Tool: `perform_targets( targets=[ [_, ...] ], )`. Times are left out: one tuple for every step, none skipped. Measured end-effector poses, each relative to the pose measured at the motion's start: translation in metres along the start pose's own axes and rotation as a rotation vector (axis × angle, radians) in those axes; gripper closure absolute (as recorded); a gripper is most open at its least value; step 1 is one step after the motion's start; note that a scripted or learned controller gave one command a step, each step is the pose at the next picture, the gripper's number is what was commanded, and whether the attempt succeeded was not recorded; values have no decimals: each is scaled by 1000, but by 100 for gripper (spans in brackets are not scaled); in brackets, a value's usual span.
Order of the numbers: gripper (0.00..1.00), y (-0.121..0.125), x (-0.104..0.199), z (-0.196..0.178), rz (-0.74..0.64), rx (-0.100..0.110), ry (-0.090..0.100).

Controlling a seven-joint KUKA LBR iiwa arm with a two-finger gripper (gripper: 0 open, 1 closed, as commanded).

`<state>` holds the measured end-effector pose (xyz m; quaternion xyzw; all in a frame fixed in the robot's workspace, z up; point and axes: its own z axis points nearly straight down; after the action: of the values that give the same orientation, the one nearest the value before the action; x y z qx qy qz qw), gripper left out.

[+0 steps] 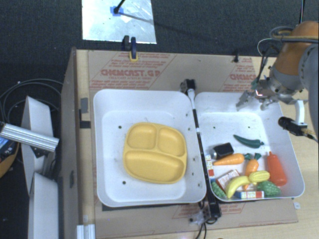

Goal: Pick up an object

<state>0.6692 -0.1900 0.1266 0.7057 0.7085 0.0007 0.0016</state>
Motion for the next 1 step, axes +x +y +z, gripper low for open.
perform_targets(
  targets=[
    [0,-78,36,-17,2,1,1]
  ],
)
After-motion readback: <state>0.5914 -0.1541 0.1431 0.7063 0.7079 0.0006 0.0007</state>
